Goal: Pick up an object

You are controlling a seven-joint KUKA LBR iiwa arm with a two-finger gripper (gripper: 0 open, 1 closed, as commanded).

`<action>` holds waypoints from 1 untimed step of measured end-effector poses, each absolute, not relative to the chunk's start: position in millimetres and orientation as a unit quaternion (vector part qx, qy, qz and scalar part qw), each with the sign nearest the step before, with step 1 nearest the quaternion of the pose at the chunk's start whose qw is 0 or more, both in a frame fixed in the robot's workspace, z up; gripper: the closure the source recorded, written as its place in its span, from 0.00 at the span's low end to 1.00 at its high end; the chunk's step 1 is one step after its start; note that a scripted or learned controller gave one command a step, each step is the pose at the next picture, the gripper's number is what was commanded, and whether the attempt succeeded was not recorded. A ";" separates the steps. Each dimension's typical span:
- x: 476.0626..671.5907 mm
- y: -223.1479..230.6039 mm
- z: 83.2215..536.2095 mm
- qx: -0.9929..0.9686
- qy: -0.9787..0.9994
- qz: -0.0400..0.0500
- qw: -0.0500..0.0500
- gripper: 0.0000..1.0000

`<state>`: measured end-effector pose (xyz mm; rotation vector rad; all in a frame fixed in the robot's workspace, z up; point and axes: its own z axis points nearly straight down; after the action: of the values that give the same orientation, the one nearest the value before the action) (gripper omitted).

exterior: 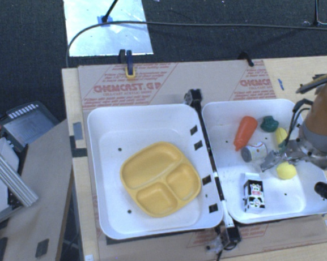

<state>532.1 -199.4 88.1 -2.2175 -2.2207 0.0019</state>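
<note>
We see the gripper (277, 160) low inside the right bin (232, 203), near that bin's middle, reaching in from the right edge of the bench (215, 74). We cannot tell how far it is open, and nothing shows clearly between its parts. Just beside it, toward the bin's near-right side, lies a yellow lemon-like ball (286, 171), very close to the metal tip; whether they touch we cannot tell. On the other side of the tip sits a small grey-and-white cylinder (253, 151), also close by. Beyond that, toward the bin's far edge, an orange carrot-shaped toy (245, 131) lies at a slant, and a dark green lump (269, 124) sits near the far-right corner, with a pale yellow piece (281, 135) just below it, partly hidden by the arm's cables. Toward the near edge of the same bin rests a small black-and-white carton (254, 195), well apart from the rest.

The left bin (106, 160) holds a yellow divided tray (159, 178) near its middle. A printed cardboard sheet (170, 81) lies under both bins.
</note>
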 end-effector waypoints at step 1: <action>533.5 -200.3 101.5 -0.706 -0.708 0.000 -0.001 1.00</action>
<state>533.5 -200.3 101.5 -2.2215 -2.2256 -0.0013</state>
